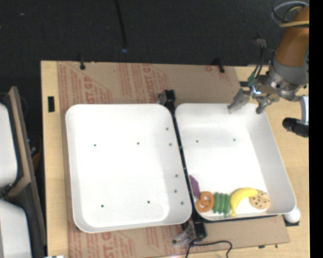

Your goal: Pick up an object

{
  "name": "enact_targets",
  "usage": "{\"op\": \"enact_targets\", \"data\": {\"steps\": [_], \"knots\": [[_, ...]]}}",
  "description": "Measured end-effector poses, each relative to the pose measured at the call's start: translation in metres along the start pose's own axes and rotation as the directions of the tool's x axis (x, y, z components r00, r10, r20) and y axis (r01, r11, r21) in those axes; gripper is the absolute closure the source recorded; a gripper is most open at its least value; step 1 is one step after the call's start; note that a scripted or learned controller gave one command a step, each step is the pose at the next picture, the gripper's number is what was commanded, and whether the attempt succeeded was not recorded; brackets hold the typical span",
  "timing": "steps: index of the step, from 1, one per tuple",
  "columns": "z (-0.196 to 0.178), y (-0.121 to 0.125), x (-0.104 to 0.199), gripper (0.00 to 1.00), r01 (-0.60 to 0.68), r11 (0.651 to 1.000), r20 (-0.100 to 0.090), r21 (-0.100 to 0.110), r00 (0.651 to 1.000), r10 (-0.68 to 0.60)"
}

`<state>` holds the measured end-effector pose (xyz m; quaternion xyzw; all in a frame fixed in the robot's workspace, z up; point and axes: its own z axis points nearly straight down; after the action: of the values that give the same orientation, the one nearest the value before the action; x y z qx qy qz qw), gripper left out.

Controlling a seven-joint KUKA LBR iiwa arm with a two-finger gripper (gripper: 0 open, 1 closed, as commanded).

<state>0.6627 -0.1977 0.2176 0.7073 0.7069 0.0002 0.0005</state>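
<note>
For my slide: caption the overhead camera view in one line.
Open gripper above right bin; banana, cookie, pretzel along its near edge.

Single fixed camera, mounted high above the worktop (pixel 151 74), looking down at a slant. Far edge of the worktop runs across the upper part of the frame, dark floor beyond it; near edge falls at the bottom. Both white bins fit whole in the frame: left bin (pixel 75 160) near centre, right bin (pixel 274 155) toward the right side. Distance moderate: small items in the right bin's near corner read as coloured shapes, fine detail lost. The arm (pixel 292 47) enters from the right, at the upper corner, partly cut by the frame. White furniture (pixel 0 144) intrudes at left edge.
</note>
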Motion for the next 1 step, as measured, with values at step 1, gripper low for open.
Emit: {"op": "enact_targets", "data": {"steps": [1], "knots": [[0.0367, -0.0729, 0.0435, 0.0, 0.001, 1.0, -0.001, 0.003, 1.0, -0.001]]}}
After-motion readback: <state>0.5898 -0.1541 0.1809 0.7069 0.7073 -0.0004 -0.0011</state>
